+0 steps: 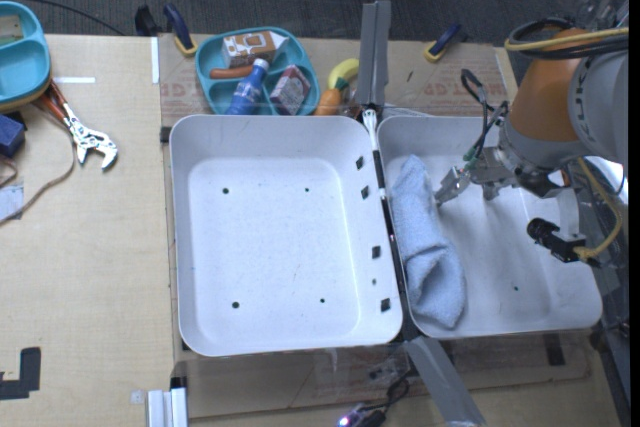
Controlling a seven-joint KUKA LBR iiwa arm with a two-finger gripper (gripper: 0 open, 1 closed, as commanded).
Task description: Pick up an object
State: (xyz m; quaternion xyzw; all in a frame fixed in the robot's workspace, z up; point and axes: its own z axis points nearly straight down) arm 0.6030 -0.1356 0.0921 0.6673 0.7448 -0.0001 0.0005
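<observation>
Lying along the right bin point(560, 315)'s left wall, just left of the fingers, you are seeing a light blue towel point(425, 245). Your gripper point(447, 187) is hovering beside it, fingers slightly spread, pinching nothing. You are seeing the left bin point(200, 245) alongside.

Grey, rounded arm housing point(605, 100) with a broad orange band point(540, 100) above the wrist; yellowish and black cables loop over its top and trail down the side. Small metallic two-finger hand point(447, 187), thin dark wires running up from it. Black fitting point(550, 240) projects below the wrist.
</observation>
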